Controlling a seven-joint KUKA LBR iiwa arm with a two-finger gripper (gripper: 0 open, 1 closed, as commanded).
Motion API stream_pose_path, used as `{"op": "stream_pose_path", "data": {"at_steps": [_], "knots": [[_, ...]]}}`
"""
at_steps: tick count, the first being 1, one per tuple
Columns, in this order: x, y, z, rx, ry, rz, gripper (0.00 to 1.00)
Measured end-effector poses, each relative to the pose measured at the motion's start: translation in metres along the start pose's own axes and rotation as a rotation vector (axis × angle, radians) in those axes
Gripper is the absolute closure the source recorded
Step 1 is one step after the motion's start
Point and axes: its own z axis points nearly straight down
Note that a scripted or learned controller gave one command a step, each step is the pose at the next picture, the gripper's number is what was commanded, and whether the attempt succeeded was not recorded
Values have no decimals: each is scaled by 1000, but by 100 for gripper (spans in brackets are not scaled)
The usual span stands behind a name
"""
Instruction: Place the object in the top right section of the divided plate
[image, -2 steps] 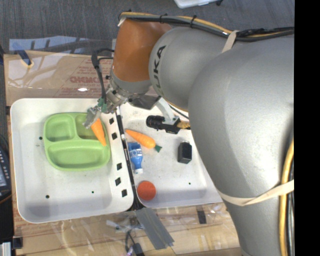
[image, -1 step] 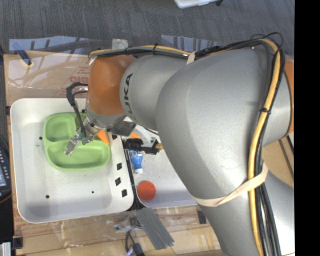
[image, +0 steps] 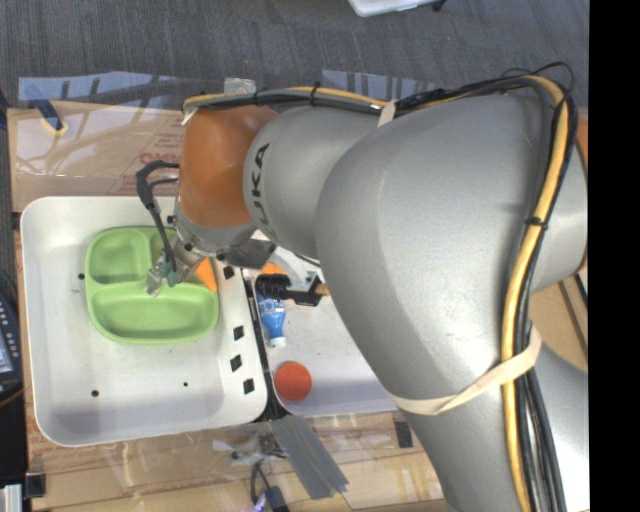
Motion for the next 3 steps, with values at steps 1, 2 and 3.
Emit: {"op": "stream_pose_path", "data": {"at_steps": [1,2,3], "knots": [[-20,21,15,27,22,-414,100],[37,99,-112,-14,-12,-467,100],[37,97,-109,-9,-8,-465,0]]}}
